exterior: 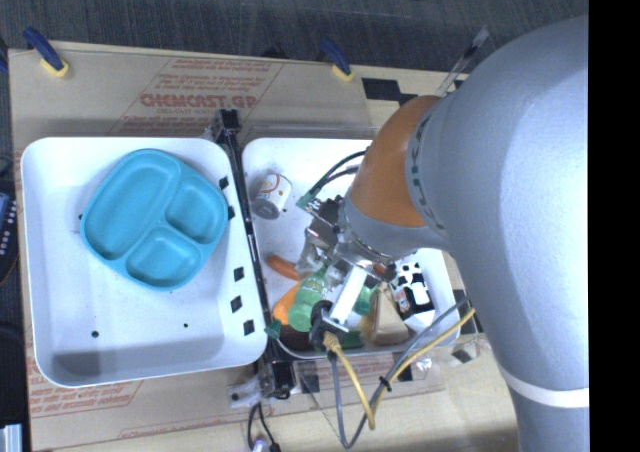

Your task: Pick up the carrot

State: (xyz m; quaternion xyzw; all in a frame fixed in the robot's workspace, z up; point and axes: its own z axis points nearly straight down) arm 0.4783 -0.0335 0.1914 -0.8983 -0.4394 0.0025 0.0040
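Gripper [318, 292] is poised just right of the carrot [283, 266]; finger state cannot be told; a neighbouring toy could be grabbed instead

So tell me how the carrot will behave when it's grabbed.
The carrot looks thin and tapered, so it's probably light and stiff. Its rounded shape may let it roll or slip on the smooth white bin. The gripper and neighbouring items crowd it.
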